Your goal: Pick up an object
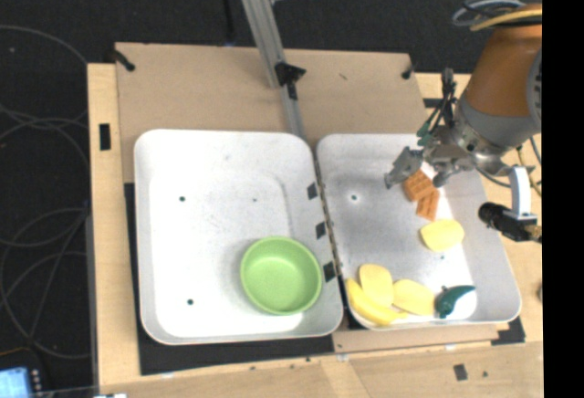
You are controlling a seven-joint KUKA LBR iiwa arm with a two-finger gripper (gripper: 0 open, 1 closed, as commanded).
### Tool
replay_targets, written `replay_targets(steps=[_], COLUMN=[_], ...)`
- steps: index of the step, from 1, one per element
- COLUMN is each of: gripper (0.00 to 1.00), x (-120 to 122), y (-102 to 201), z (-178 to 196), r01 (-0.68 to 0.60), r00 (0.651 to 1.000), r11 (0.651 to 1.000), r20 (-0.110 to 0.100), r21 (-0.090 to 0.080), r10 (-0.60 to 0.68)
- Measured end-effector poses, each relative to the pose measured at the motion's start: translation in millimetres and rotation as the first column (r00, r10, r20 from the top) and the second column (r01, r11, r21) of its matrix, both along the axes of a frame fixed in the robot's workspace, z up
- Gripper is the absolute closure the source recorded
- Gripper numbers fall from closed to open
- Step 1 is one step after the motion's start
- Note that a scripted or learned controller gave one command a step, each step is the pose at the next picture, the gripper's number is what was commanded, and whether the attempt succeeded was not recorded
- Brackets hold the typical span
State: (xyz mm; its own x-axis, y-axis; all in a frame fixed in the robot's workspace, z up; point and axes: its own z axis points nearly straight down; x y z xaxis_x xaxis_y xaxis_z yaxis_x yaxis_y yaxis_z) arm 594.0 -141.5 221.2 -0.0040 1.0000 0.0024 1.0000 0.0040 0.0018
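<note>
The end effector (422, 170) hung over the right bin (365, 223), fingers spread around the orange block (422, 190), which seemed lifted. Apparently mid-grasp; next it would need a firm squeeze, then a clean lift.

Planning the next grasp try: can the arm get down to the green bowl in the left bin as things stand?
Probably yes. The green bowl sits alone in the left bin, open from above. The gripper is over the right bin, so it must cross the divider.
</note>
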Motion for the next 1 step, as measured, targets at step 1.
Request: replay_targets(steps=[1], gripper=[0.0], x=[0.1], y=[0.2], z=[0.0], r01=[0.0], r00=[1.0], r11=[1.0], r20=[0.0], r21=[0.0], r10=[0.0])
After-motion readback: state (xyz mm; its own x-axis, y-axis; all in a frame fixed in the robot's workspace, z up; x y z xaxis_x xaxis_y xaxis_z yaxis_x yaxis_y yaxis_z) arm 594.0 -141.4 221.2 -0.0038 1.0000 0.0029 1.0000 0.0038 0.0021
